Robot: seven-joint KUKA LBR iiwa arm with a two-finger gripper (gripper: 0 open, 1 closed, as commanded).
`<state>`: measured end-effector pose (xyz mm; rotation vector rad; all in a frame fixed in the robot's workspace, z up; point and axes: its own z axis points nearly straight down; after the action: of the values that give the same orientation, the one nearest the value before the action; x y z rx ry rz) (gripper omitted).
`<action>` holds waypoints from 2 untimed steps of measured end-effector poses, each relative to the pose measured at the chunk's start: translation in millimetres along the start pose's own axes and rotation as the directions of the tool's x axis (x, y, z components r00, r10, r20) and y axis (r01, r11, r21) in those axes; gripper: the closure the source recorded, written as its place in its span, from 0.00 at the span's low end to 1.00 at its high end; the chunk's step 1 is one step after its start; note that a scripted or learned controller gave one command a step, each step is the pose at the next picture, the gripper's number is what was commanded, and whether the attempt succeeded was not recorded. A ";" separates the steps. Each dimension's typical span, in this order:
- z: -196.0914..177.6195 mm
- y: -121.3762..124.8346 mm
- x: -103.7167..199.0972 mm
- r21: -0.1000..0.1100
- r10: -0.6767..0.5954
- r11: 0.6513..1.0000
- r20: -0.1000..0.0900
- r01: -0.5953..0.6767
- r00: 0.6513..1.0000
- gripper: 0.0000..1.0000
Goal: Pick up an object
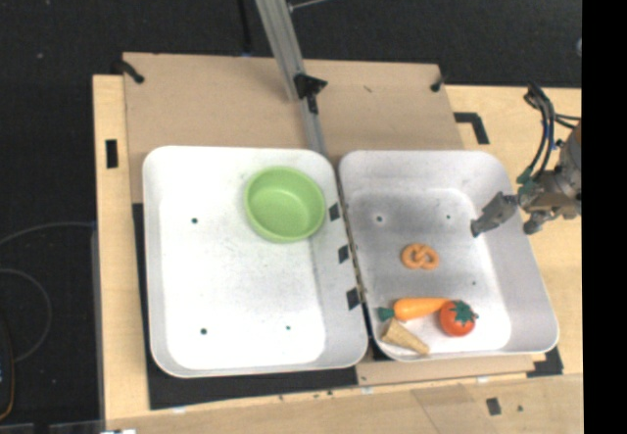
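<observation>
The right bin (446,172) holds an orange pretzel (419,257) near its middle. Along its front edge lie an orange carrot (416,308), a red tomato (458,317) and a tan wedge (404,336). A green bowl (285,204) sits at the back of the left bin (196,324). My gripper (506,222) hangs over the right bin's right side, above and to the right of the pretzel. It is open, with nothing between its fingers (492,214).
A grey metal pole (279,30) slants from the top of the view down to the gap between the bins. Both bins rest on a tan board (225,99). Cables (542,128) trail from the arm at the right.
</observation>
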<state>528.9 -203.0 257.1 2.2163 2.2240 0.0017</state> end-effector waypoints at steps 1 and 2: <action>-0.1 0.1 0.1 0.000 0.001 1.000 0.000 -0.001 1.000 0.00; 61.3 5.3 -0.7 0.006 0.004 1.000 0.000 -0.004 1.000 0.00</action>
<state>534.3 -203.7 195.9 2.2239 2.2228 -0.0056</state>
